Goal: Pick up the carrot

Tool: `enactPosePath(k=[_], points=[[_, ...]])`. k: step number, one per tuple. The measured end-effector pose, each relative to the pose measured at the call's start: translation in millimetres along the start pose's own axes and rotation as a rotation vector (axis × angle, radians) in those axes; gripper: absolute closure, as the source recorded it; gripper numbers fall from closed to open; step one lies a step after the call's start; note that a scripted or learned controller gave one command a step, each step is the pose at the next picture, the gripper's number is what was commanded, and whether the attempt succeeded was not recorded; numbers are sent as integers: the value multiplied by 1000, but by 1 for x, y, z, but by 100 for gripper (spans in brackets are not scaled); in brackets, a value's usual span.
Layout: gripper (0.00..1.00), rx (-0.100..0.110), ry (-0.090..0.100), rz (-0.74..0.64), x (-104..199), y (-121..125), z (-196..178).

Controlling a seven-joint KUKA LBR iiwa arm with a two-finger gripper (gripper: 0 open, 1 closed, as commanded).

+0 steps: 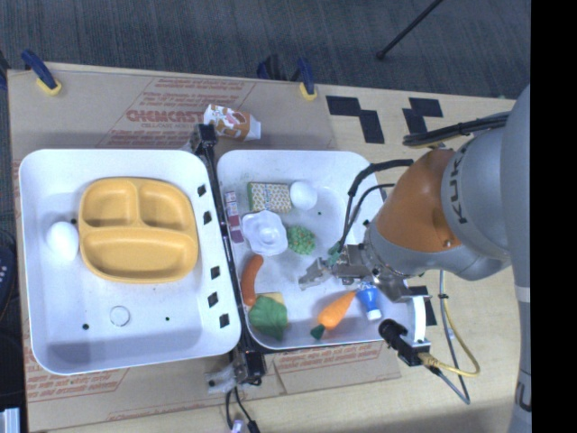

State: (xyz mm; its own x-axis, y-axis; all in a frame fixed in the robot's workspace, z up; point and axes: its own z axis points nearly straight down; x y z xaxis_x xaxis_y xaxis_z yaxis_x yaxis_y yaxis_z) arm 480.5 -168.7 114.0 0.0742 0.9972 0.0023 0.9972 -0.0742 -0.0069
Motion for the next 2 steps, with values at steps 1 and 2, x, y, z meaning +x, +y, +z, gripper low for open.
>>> enactPosePath(k=[1, 2], points=[[0, -2, -1, -629, -2, -4, 22], [0, -1, 0, -515, 32, -7, 23]])
